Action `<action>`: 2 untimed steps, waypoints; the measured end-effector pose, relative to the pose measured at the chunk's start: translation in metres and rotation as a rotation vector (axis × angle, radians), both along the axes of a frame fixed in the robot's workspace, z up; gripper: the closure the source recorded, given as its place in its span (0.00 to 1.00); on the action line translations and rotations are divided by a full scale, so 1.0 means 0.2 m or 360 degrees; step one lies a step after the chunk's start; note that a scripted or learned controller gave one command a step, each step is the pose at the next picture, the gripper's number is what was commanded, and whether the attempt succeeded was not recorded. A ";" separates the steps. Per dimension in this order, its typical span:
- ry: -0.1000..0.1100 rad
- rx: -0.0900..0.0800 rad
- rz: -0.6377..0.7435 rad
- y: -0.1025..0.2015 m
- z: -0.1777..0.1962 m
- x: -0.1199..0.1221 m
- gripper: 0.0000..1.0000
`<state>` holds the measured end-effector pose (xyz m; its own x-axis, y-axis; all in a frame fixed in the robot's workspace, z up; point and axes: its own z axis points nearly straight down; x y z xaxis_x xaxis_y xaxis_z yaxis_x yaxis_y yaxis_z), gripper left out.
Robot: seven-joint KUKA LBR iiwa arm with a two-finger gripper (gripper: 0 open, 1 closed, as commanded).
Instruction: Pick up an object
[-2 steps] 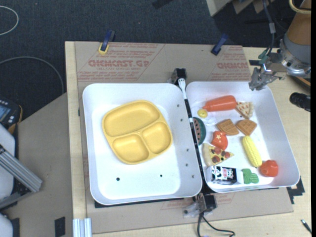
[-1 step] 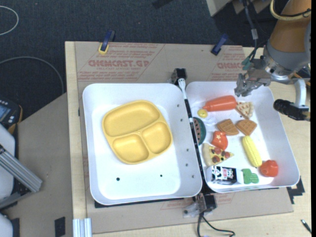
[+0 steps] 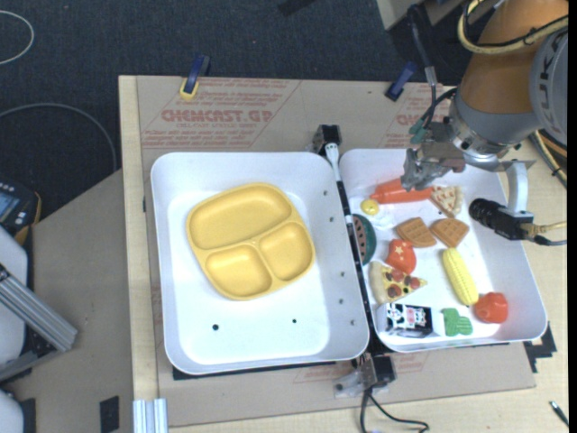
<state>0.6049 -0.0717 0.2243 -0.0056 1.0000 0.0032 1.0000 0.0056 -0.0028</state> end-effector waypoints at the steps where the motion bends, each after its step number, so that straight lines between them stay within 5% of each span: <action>1: 0.0003 0.0000 0.0000 0.26 -0.05 -0.09 1.00; 2: -0.0010 -0.0005 -0.0007 0.27 0.05 -0.06 1.00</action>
<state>0.5922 -0.0169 0.2349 -0.0015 1.0000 -0.0001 1.0000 0.0015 0.0034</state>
